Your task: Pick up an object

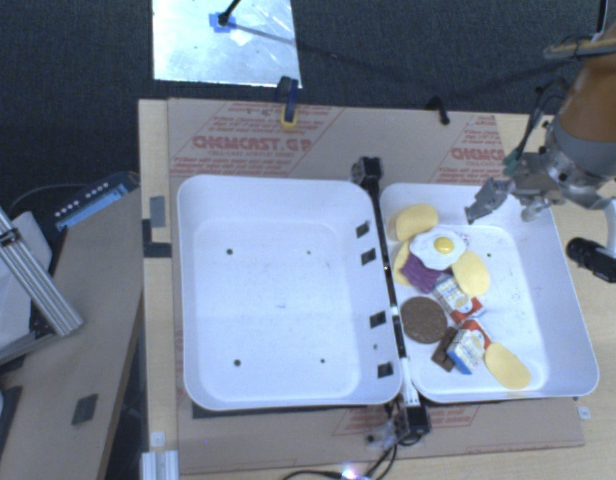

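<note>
We saw a table (158,268) carrying two shallow white bins side by side, viewed from above at a slant. The left bin (278,288) had bare white walls and floor. The right bin (558,328) held a cluster of toy foods along its left wall: a yellow lump (416,219) near the far left corner, a fried egg (440,246) just beside it, a purple piece (423,271) touching the egg, a brown disc (424,320) nearer the front, small printed packets (460,303), and a yellow oval (508,366) towards the front edge. The grey and orange arm (588,118) reached in from the right. Its hand (500,196) hovered over the far edge of the right bin, apart from the foods, grasping nothing; we could not tell how it was set.
</note>
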You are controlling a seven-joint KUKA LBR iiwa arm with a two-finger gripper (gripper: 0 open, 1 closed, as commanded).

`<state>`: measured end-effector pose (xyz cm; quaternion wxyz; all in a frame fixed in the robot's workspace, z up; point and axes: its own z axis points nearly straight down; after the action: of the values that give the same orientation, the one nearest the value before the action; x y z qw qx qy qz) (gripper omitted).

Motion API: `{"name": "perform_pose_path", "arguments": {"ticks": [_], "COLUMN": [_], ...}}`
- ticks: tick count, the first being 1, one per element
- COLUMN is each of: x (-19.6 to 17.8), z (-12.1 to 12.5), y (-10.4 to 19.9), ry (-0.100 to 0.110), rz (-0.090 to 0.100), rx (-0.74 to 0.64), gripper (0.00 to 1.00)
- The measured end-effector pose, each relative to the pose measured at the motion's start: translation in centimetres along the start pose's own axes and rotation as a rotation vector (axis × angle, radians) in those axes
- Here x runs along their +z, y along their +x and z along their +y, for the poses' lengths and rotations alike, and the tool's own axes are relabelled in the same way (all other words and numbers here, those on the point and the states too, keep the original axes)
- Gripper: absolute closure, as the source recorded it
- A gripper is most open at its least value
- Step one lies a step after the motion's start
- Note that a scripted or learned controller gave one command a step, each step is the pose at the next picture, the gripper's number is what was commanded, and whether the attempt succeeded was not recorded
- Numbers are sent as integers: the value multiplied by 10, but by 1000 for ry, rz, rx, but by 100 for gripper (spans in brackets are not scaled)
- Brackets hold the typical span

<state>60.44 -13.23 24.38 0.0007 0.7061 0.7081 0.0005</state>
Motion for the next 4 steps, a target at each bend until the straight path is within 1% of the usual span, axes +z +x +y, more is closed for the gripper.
{"name": "perform_pose_path", "arguments": {"ticks": [1,2,3,4], "x": [78,157,141,129], "z": [-68,-83,-79,-44], "y": [53,49,47,38], "ry": [10,-11,-22,-4], "rz": [4,-3,-7,-1], "rx": [-1,2,3,-1], "gripper": [0,0,100,100]}}
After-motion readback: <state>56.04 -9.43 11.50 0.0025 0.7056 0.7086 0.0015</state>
